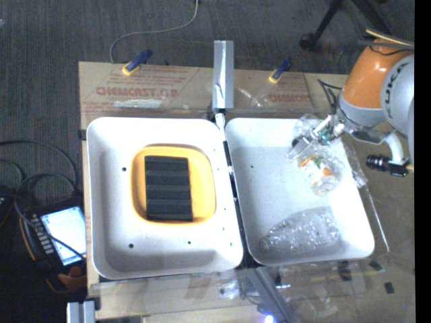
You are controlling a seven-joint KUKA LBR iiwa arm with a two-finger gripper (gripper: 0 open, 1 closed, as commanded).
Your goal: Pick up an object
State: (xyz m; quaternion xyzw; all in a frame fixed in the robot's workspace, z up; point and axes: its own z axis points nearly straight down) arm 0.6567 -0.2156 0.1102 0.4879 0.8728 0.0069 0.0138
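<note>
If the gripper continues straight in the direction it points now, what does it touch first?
Probably the clear crumpled plastic object just beneath the gripper, near the right white bin's far right corner. Depth is unclear from above.

arm (394,89) cropped at right, pincer (316,143) fingers unclear

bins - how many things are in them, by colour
yellow and black (block in the left bin): 1
clear (crumpled plastic piece lying in the right bin): 1
clear with orange bits (plastic item by the gripper over the right bin): 1
total: 3
</note>
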